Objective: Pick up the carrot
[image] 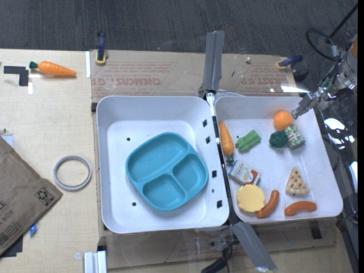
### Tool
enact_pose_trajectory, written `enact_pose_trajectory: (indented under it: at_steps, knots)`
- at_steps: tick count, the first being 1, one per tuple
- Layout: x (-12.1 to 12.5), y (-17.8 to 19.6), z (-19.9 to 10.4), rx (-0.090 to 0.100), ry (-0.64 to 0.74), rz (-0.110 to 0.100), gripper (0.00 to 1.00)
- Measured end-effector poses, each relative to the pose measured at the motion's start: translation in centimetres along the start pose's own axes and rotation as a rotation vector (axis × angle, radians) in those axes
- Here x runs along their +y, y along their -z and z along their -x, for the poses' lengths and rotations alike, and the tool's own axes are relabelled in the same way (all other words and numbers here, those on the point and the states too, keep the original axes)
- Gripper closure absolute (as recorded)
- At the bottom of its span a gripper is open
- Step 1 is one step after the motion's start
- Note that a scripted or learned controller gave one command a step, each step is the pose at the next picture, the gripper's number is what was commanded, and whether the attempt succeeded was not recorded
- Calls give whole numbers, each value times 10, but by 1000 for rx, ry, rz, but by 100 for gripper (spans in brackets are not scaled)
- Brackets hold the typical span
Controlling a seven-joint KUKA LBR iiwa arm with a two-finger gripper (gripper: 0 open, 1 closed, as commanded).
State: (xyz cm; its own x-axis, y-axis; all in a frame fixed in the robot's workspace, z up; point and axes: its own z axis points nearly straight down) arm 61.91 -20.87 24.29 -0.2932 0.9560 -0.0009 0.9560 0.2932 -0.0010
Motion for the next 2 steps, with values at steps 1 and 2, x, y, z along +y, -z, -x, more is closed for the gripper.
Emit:
enact_pose_trajectory:
  at_steps: [1,2]
  knots:
    - [33,7,24,-1,-433,1,0]
    - [13,-36,-13,0,-260,-1,0]
